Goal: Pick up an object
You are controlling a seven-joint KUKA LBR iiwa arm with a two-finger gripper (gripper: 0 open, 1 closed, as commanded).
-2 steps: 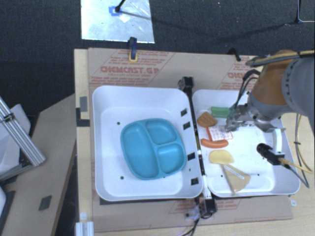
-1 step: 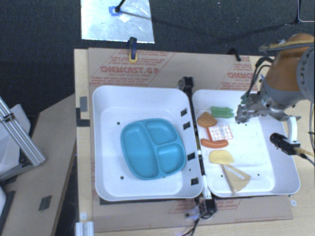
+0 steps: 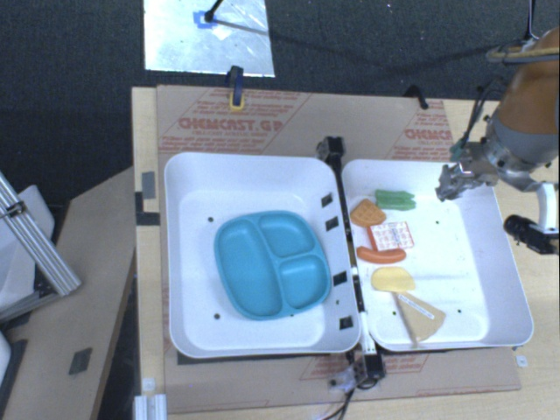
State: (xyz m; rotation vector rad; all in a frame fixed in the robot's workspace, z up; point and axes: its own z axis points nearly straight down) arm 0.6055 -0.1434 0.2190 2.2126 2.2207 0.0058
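Arm: the grey arm with its orange band (image 3: 529,103) reaches in from the right, and the gripper (image 3: 453,182) hangs over the far part of the right bin (image 3: 490,261).
Grip state: from where I stand I cannot tell how it is set; nothing shows caught in it.
Things to pick: six small toy foods lie along the right bin's left side: a green piece (image 3: 395,200), an orange waffle-like piece (image 3: 367,213), a checked card (image 3: 391,234), a red-orange sausage (image 3: 382,255), a yellow piece (image 3: 392,279) and a tan wedge (image 3: 420,315).
Nearest candidate: the green piece lies just to the gripper's left, apart from it.
Doing it well: I would go for the green piece or the tan wedge, since each sits at an end of the cluster; come straight down and centred, so neighbours are not nudged.
Crowding: the waffle, card and sausage lie close together, some touching, which looks risky for a clean close.
Edges: the cluster hugs the divider (image 3: 346,234) between the bins, so room on that side is short.
Open room: the right bin's right half is bare white floor, good for approach and lift.
Left bin: it holds a blue divided plate (image 3: 271,263).
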